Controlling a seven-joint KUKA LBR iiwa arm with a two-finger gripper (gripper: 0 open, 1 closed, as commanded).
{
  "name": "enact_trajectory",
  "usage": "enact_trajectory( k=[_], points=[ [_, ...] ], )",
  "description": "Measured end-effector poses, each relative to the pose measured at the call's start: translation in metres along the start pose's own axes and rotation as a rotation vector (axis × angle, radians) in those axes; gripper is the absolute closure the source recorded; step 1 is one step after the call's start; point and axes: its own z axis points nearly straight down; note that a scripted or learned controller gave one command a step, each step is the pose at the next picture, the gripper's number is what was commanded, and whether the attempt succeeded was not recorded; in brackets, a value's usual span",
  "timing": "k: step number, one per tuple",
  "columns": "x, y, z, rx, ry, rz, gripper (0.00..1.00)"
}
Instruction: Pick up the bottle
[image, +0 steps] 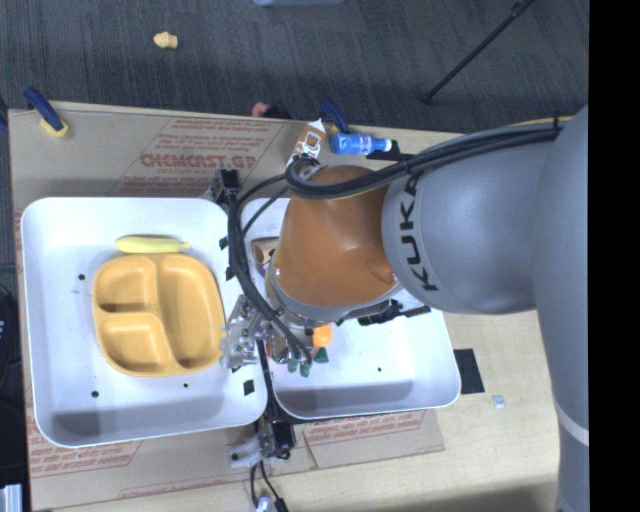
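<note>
My gripper (262, 345) hangs low over the left edge of the right bin (400, 385), close to the wall between the two bins. The orange band and grey wrist of the arm (335, 240) cover most of that bin. Just below the wrist, a small orange piece (321, 337) and a green piece (303, 367) peek out beside the gripper. Whether they belong to the bottle I cannot tell, as the rest is hidden under the arm.
The left bin (50, 300) holds a tan divided plate (158, 312) and a yellow banana-like item (152, 243) just behind it. Blue clamps (352, 144) sit at the bench's back edge. Cables loop from the wrist over the bins' shared wall.
</note>
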Motion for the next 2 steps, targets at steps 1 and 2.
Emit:
enact_trajectory(
  k=[1,2],
  points=[
    [-0.012,-0.079,0.000,0.000,-0.001,-0.195,1.00],
    [-0.039,-0.182,-0.044,0.001,-0.003,-0.563,1.00]
  ],
)
